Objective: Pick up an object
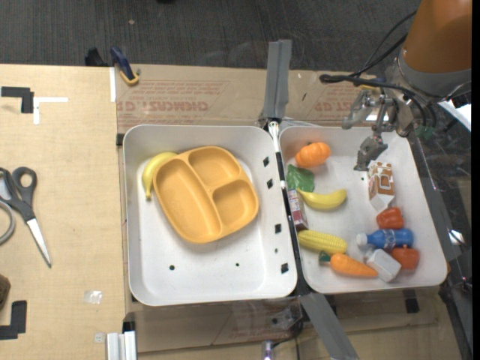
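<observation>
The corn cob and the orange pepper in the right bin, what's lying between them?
In the camera view, between the corn cob and the orange pepper lies a yellow banana, with a green packet just above its left end.

Dark carpeted floor borders a pale wooden desk; cardboard sheet and scissors lie on it.

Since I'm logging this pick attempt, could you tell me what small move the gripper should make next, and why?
Probably a short descent. The gripper hovers over the right bin, just above the small carton, with nothing between its fingers, so lowering onto that carton seems the nearest pick.
</observation>
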`<state>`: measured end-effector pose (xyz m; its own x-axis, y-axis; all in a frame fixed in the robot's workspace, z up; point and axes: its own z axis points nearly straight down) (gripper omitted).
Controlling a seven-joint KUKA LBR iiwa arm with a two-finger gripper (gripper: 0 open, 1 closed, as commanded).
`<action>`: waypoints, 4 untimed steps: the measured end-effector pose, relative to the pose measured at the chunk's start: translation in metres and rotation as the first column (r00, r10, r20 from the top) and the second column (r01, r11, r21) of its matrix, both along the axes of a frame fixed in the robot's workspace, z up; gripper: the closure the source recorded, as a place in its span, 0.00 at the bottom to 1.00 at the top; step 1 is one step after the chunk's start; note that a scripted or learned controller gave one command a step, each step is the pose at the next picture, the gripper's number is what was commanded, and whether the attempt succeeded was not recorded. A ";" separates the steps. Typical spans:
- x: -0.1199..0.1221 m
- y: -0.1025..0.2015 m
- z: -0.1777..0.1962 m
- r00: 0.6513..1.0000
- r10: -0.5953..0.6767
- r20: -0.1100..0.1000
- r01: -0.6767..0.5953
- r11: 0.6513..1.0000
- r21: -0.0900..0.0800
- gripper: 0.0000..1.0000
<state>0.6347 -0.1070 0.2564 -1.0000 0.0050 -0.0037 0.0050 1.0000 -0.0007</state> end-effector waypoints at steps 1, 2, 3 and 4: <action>0.004 -0.067 -0.162 1.000 0.030 0.003 -0.030 1.000 -0.001 0.00; -0.050 -0.082 -0.163 0.998 0.056 0.001 -0.056 0.998 0.000 0.00; -0.081 -0.086 -0.163 0.999 -0.037 0.003 0.037 0.999 0.001 0.00; -0.118 -0.102 -0.163 0.997 -0.072 0.000 0.072 0.997 0.001 0.00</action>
<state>0.5166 -0.2093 0.0932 -0.9970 0.0772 -0.0041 0.0772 0.9970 0.0001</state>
